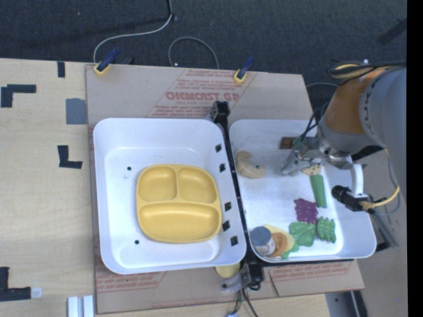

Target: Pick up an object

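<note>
Right now the two bins sit side by side so that one serves as my picking ground and the other as a drop place. The left bin [106,177] carries a yellow tray [178,202] with three compartments, lying flat in its middle. The right bin [264,131] holds the loose pieces, scattered so I can reach each from above.

A beige piece [249,166] lies at the left side of that bin, near the divider. A green stick [319,191] lies towards the right, running near to far. Just near of it sits a purple cluster [305,209], and nearer still two green leafy pieces [314,232] lie close together. In the near left corner a small can [263,241] rests against an orange piece [284,244].

My arm comes in from the right, bent down over the far right part of the bin. My pincer [302,164] hangs low there, just far of the green stick's far end, with something pale, perhaps a cookie, at its tips. The metal fingers are too small and tangled with the wrist for me to judge the gap, so I cannot tell whether they are spread or closed, nor whether they truly grip anything. I judge the pale bit or the green stick to be the likeliest target, since both lie right at my tips.
</note>
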Controlling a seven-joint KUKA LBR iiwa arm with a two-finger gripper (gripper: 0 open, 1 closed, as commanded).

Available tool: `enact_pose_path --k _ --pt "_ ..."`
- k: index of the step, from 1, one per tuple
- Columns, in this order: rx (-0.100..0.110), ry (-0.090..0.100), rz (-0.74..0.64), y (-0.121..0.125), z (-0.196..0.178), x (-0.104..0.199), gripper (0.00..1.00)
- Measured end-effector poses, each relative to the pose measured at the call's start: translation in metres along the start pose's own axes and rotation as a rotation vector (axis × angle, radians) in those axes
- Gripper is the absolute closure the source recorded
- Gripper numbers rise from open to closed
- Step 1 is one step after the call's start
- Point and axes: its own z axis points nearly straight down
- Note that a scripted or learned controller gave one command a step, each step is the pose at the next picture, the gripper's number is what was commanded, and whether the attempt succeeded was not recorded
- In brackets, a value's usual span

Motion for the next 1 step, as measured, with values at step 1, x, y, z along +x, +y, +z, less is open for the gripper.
enact_pose_path --k 1 --pt "0.000 -0.001 -0.010 0.0649 0.0027 0.0439 0.00"
